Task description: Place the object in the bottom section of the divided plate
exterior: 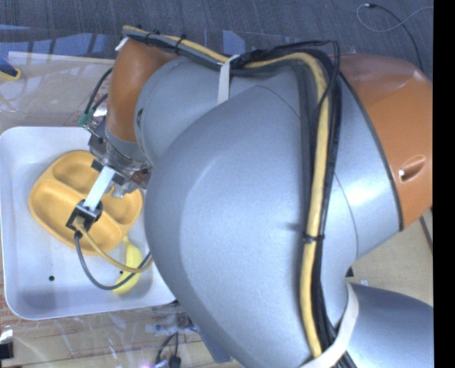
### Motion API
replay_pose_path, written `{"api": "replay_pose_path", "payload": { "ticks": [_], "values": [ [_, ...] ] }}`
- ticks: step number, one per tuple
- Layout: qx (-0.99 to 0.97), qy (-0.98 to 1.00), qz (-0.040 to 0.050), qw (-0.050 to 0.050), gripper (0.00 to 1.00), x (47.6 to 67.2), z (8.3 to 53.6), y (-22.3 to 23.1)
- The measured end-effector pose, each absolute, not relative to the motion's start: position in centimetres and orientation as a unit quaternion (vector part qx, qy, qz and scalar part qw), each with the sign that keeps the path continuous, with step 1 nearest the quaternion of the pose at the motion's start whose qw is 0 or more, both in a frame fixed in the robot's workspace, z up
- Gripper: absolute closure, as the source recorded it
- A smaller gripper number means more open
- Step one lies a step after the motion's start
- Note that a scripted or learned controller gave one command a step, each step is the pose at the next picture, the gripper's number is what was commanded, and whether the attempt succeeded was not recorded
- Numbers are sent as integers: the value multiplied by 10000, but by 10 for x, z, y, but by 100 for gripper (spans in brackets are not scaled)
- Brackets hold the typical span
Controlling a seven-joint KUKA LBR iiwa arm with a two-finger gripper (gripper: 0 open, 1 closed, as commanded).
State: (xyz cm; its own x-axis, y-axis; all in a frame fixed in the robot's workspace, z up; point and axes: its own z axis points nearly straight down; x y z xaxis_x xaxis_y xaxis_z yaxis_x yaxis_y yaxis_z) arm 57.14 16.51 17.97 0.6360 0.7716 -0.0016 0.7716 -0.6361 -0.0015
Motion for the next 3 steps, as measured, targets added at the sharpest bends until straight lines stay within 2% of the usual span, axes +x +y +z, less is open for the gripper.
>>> {"api": "replay_pose_path", "payload": {
  "ticks": [1,2,3],
  "values": [
    [-9439,-3303,8,0,100,595,277,104],
    [-9274,-3740,30,11,100,566,126,169],
    [-9641,-2654,14,7,100,608,119,108]
  ]
}}
